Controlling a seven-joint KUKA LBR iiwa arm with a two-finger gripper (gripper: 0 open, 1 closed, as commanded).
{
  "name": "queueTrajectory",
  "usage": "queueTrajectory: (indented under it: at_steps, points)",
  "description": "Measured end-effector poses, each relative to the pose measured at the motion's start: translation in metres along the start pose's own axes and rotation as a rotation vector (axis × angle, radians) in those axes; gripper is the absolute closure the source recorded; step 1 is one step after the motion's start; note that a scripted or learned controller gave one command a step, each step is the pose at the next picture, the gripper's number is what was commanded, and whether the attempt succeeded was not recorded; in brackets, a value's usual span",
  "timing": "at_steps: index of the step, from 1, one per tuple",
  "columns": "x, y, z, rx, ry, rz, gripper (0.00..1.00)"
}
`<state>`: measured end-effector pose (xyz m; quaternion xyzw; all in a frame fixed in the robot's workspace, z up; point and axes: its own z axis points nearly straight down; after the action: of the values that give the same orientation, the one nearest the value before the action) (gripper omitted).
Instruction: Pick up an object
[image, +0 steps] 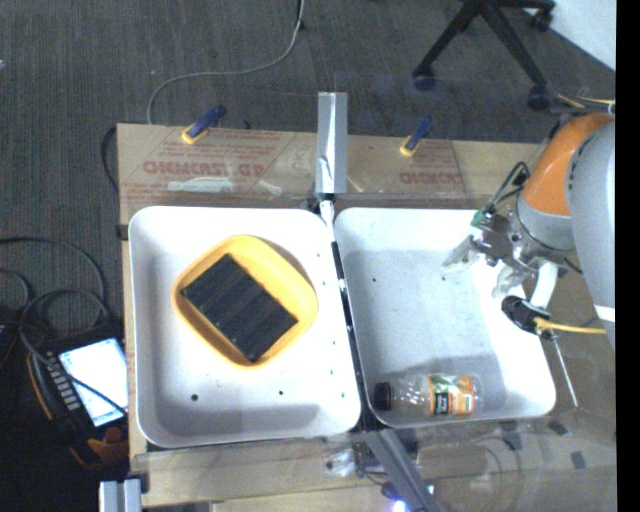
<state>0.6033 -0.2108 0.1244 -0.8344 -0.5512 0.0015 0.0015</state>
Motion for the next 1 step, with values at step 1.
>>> queueTrajectory:
  at_steps: [1]
  points:
    - [-0.001,0.0001,-0.0095,-0.001,-0.007,-0.001,1.0]
